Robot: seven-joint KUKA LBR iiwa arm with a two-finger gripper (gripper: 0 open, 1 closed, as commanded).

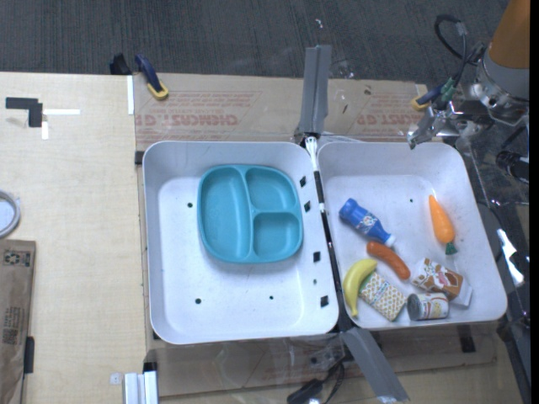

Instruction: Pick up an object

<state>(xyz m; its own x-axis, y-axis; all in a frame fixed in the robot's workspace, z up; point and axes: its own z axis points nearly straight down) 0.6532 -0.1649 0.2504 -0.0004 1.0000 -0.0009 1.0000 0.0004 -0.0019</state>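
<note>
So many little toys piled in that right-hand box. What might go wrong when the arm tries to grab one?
1. The banana, cracker box, can and carton lie packed together near the right bin's front, so the hand may nudge or catch a neighbour.
2. The carrot lies close to the right wall, which may block a clean grab.
3. The blue bottle and sausage look round and could roll away.
</note>
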